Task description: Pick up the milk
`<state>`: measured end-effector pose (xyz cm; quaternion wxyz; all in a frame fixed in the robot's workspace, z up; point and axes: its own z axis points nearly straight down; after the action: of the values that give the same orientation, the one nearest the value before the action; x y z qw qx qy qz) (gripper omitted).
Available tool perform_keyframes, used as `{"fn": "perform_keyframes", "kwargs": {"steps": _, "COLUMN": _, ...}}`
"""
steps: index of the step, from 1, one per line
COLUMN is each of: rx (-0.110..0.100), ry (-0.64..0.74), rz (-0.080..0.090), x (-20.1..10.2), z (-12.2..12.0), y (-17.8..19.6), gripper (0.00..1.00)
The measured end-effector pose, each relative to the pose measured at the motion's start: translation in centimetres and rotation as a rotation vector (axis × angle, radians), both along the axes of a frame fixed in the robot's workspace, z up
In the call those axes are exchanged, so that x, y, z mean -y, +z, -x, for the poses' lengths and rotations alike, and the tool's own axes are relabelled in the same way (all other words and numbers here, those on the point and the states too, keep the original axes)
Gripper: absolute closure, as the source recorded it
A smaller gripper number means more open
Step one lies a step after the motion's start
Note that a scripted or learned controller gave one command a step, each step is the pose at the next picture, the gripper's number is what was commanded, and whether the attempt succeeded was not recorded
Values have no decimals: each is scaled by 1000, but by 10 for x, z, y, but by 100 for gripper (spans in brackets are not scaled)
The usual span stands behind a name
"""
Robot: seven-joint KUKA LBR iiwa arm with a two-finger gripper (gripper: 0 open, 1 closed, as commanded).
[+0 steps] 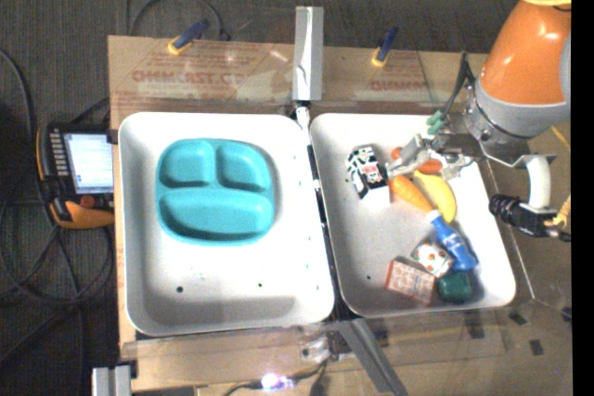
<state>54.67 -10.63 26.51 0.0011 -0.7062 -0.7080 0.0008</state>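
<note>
Milk [367, 169], a small black-and-white patterned carton, is lying in the upper left part of the right bin [348, 255], near the wall that it shares with the left bin [139, 292]. Nothing is gripping it. The hand [406, 160] is hovering just to its right, over the upper middle of the right bin, and whether its fingers are apart or together I cannot tell. The grey arm [520, 97] with its orange band is reaching in from the right edge.

Below the hand a carrot [405, 190] and a banana [440, 196] are lying side by side, touching. Further down, a blue bottle [455, 248] is lying at a slant, and near the bin's lower right corner a small carton [431, 259], a reddish box [409, 282] and a dark green item [455, 288] are crowding together.

The left bin is holding a teal divided tray [218, 190] in its upper half. Both bins are sitting on the worktop [213, 74], and a handheld pendant [79, 172] is lying at its left edge.
</note>
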Motion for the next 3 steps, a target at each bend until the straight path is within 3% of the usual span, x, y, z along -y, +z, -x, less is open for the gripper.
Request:
{"fn": "perform_keyframes", "kwargs": {"steps": 1, "rx": 0, "ry": 92, "rz": 0, "x": -32, "z": -63, "y": -71, "gripper": 0}}
{"fn": "perform_keyframes", "kwargs": {"steps": 2, "rx": -1, "ry": 58, "rz": 1, "x": -3, "z": -75, "y": -166, "gripper": 0}}
{"fn": "perform_keyframes", "kwargs": {"steps": 3, "rx": -2, "ry": 59, "rz": -3, "x": -5, "z": -74, "y": -158, "gripper": 100}}
